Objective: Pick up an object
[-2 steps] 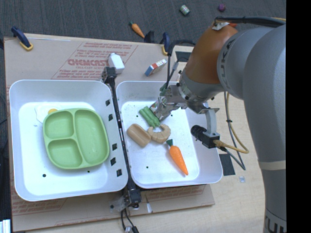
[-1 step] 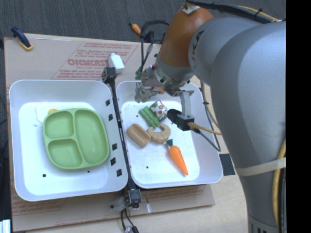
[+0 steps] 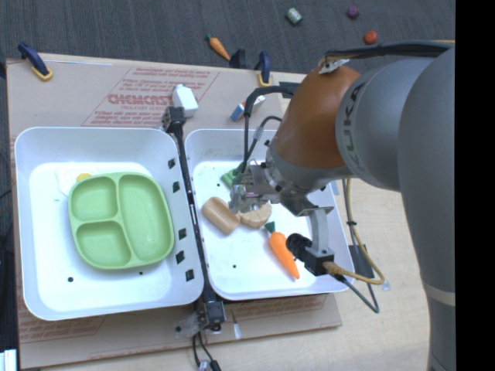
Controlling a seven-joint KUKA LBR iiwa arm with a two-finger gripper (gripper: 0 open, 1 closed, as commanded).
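My gripper (image 3: 249,198) reaches down into the right bin (image 3: 232,280), just above a pale bread slice (image 3: 254,217). A tan bread roll (image 3: 219,215) lies left of the slice, touching it. An orange carrot (image 3: 283,254) with a green top lies lower right of them. Something green (image 3: 229,178) peeks out beside the gripper at the bin's back. The arm's orange band and wrist cover the bin's right part.
The left bin (image 3: 42,284) holds a green three-compartment plate (image 3: 120,219), with a bit of yellow (image 3: 83,178) at its upper left edge. Clamps sit along the wall between the bins. Small objects lie on the dark floor beyond the bench.
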